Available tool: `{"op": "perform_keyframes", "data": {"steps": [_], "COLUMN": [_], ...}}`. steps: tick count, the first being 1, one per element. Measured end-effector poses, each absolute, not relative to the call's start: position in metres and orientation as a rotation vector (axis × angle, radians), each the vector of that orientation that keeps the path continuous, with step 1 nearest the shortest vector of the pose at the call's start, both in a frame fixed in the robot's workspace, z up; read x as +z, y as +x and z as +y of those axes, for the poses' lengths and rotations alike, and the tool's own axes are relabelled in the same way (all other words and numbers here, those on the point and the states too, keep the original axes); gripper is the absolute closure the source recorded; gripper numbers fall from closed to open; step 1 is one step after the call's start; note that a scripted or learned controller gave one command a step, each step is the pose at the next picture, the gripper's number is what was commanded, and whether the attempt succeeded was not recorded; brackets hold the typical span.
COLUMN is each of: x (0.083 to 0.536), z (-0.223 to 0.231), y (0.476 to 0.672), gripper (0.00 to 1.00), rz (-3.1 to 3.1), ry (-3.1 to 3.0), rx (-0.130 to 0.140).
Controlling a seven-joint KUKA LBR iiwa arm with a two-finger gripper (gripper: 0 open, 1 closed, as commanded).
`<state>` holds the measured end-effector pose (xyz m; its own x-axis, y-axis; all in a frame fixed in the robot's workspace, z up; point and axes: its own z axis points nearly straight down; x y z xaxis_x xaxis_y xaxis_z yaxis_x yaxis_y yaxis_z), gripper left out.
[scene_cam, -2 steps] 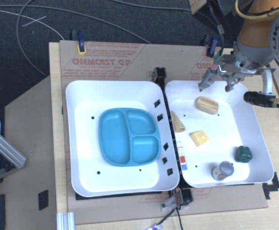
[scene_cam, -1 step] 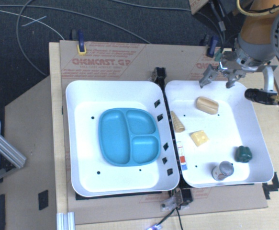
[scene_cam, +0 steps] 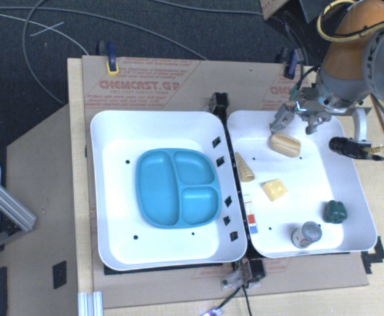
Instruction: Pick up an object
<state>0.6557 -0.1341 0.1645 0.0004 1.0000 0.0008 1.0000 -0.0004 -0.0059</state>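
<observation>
End effector (scene_cam: 298,118) open just above tan block (scene_cam: 285,144)

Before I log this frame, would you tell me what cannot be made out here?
- Gripper: fingers too small and blurred in the camera view to tell open from shut.
- Grey item in the right bin: too small to identify.
- Arm: cut off by the view's right edge.
- Blue divided tray: plainly visible.

Red print reading "CHEMCAST GP" stands on the brown protective sheet (scene_cam: 145,84) that covers the worktop, just above the left bin; a line of smaller red print beneath it is too fine to read. The same red print shows near the right bin, partly hidden and illegible.
</observation>
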Motion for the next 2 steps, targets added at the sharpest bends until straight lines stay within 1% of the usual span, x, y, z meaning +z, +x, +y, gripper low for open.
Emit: {"op": "perform_keyframes", "data": {"steps": [1, 2], "x": [0.103, 0.086], "z": [-0.140, -0.139], "y": [0.657, 0.658], "gripper": [0.00, 0.00], "rz": [-2.217, -2.223], "ry": [-2.217, -2.221], "rx": [0.007, 0.000]}}
